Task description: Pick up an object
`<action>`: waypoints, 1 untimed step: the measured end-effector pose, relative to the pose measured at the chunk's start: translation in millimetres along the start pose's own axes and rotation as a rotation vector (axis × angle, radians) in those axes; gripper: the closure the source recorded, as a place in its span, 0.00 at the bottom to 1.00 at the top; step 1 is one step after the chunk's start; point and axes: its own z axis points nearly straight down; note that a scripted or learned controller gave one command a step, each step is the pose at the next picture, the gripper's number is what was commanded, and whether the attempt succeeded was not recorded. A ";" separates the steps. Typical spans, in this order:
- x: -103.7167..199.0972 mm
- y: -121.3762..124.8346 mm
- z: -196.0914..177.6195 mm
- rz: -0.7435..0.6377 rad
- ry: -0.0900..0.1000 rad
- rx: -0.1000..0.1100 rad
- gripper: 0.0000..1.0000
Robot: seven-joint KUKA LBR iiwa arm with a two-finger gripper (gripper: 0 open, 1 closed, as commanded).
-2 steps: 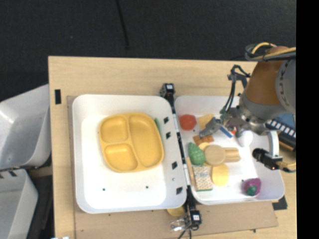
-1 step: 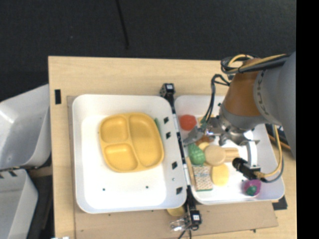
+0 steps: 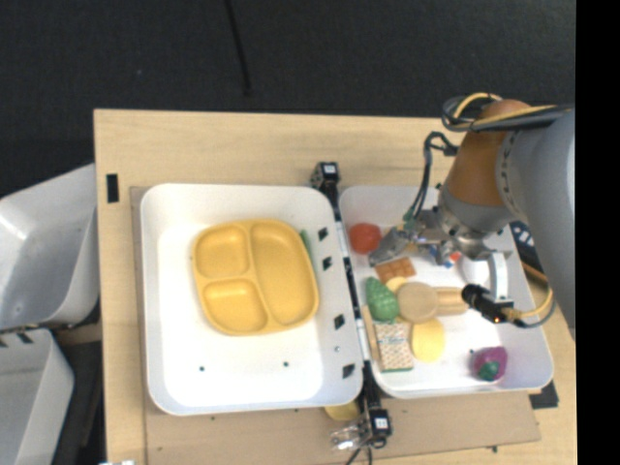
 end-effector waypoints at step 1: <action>0.3 0.5 -11.4 -0.003 0.000 -0.002 1.00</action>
